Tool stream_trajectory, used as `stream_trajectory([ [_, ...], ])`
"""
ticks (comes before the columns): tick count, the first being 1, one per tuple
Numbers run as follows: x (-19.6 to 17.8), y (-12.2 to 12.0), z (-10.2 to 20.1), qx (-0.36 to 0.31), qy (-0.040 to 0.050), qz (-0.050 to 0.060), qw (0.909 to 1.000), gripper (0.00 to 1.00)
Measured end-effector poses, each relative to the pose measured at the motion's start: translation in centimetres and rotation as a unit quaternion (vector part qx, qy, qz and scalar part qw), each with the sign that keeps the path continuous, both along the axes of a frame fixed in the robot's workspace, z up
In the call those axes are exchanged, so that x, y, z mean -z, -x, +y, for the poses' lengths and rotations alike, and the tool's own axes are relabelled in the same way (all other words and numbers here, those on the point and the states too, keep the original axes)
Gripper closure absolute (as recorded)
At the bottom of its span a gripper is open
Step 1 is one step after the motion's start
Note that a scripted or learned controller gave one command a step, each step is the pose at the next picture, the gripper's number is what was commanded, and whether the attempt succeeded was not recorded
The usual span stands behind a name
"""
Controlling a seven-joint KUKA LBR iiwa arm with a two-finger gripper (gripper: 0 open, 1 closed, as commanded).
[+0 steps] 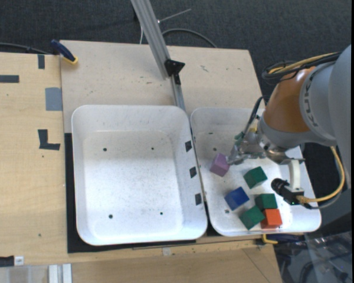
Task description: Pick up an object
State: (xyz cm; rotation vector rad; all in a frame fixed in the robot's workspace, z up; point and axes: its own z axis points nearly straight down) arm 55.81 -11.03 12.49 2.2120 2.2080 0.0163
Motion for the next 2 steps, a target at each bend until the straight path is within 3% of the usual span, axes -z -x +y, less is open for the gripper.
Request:
stream_trajectory([
  [1,-4.4,-0.2,-1.0,-0.001,-0.0014,0.01,0.9999,1.0],
  [2,-9.8,-0.3,-0.1,-0.002,-0.0015,0.009,1.0,1.0],
])
